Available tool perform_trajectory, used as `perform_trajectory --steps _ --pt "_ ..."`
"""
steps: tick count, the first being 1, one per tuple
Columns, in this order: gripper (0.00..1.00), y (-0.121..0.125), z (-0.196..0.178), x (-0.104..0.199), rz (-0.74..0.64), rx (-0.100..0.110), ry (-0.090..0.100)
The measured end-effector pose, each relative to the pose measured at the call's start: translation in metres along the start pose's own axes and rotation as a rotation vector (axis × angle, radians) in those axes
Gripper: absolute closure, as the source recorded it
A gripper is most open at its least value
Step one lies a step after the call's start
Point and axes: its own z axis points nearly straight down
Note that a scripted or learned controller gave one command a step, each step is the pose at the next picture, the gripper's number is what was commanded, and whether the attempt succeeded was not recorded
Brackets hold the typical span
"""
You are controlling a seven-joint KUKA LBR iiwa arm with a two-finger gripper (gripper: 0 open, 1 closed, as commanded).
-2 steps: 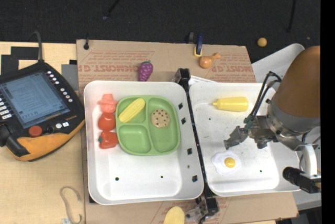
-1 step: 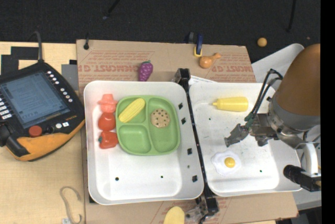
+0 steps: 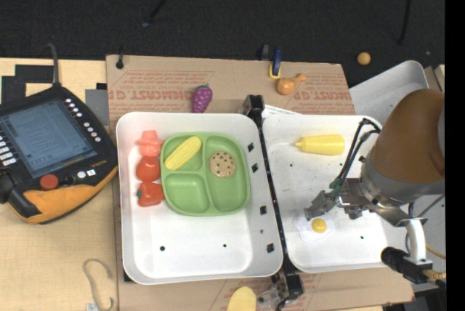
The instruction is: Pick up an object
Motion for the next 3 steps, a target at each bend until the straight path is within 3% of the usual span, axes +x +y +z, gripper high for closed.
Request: perform_trajectory --steps 2,3 --pt "0.00 0.007 0.100 0.007 0.001 -0.007 -0.004" --pt "1.00 0.007 0.088 0.006 0.008 -0.006 0.000"
